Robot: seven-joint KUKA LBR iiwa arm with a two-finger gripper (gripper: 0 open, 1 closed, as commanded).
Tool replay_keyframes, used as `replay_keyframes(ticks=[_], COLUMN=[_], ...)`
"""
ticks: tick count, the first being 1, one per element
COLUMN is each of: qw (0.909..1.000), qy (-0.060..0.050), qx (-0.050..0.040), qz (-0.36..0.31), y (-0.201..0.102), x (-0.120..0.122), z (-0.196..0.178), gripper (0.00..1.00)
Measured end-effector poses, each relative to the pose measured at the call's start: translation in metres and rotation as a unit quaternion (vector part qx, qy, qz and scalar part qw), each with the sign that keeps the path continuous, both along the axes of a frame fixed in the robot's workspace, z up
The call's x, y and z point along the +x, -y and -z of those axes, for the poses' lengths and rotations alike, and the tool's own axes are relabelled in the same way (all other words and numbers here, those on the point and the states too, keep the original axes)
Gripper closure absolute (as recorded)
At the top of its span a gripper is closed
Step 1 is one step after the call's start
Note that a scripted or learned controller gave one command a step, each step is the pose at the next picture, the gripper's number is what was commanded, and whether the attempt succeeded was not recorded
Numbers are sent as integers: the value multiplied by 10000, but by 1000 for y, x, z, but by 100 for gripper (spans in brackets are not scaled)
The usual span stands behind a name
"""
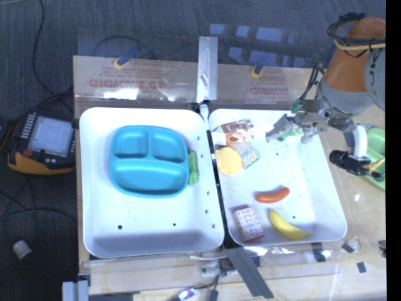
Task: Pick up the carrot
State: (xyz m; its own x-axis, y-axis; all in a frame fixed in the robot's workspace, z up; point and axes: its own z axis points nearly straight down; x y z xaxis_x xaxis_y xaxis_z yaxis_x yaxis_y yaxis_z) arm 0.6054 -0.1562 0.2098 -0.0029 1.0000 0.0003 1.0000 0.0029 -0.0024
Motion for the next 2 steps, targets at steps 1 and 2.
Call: replay_keyframes(ticks=[1,2], qw=[9999,9998], qy=[-12,3], qx=[6,-19], qz=[-147,203], y=[-30,36], x=[-57,-62], z=[94,-49], gripper=[0,0])
